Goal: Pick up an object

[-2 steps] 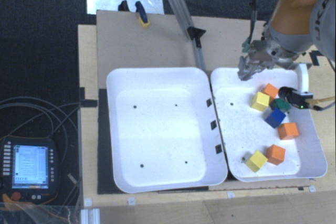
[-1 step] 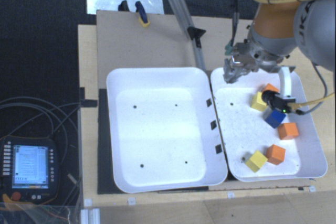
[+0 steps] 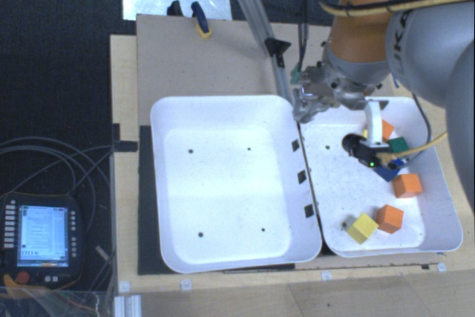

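In the right white bin (image 3: 438, 234) lie several small blocks. A yellow block (image 3: 362, 227) and an orange block (image 3: 390, 218) sit near the front. Another orange block (image 3: 407, 185) lies further back by the right wall, with a blue piece (image 3: 386, 173) beside it. A green block (image 3: 397, 145) and a small orange piece (image 3: 387, 131) lie behind those. My gripper (image 3: 303, 112) hangs low over the bin's back left corner, next to the wall between the two bins and apart from all the blocks. Nothing shows in its grasp.
The left white bin (image 3: 167, 159) stands beside the right one. A slanted metal pole (image 3: 252, 4) comes down just behind the gripper. The big grey and orange arm (image 3: 401, 18) covers the back right. A teach pendant (image 3: 41, 237) with cables lies off the bench at left.
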